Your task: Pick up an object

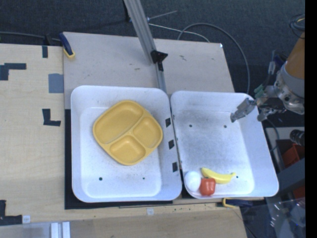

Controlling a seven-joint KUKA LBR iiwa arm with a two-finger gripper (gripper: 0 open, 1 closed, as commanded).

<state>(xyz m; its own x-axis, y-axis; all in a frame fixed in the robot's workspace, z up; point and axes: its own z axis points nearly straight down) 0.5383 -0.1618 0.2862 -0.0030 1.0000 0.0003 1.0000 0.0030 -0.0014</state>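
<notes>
Nearest the camera, at the front edge of the right bin (257, 148), we find three small items grouped together: a white egg (192, 181), a red pepper (208, 186) touching it, and a yellow banana (218, 175) lying just behind the pepper. We observe speckled dark marks over the bare floor of that bin. We record a yellow divided plate (128, 132) with three compartments in the left bin (79, 133), resting flat toward its rear half. We note the end effector (242, 110) over the rear right corner of the right bin, well apart from the three items, with nothing between its fingers; we cannot tell whether they stand open or closed. We see a grey metal pole (141, 21) slanting across the bench (99, 58) behind the bins.
</notes>
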